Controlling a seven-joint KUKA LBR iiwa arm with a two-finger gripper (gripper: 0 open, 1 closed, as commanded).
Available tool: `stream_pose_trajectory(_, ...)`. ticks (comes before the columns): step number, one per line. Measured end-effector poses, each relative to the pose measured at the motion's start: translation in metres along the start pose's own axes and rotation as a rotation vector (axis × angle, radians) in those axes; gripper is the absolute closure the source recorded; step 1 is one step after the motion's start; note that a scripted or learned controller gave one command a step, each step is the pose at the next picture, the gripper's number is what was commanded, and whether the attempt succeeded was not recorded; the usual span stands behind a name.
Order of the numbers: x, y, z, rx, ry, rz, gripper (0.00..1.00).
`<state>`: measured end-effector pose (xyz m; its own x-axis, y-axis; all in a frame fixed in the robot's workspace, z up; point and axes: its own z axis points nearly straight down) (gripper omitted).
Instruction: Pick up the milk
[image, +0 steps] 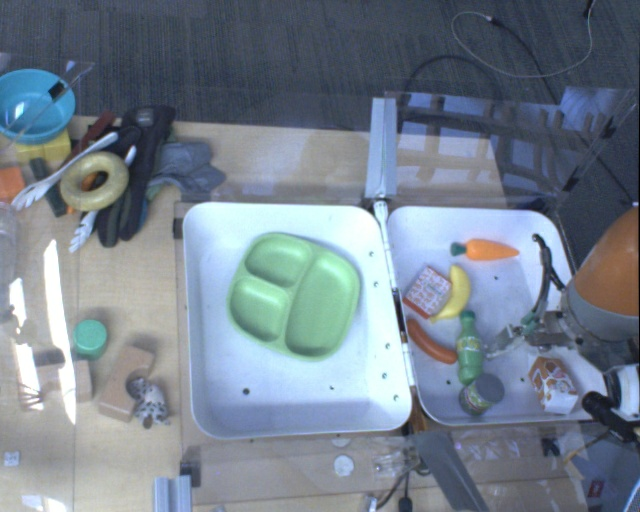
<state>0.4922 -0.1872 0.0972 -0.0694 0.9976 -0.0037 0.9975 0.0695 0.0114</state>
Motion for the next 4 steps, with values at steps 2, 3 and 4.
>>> stream_pose_trajectory(2, -0.018, 0.002, -0.006, -0.01, -0.002, -0.208, 1.0)
stream_pose_trajectory(3, -0.018, 0.002, -0.006, -0.01, -0.002, -0.208, 0.0)
stream_pose_trajectory(4, -0.018, -0.002, 0.008, -0.001, 0.0, -0.142, 0.0)
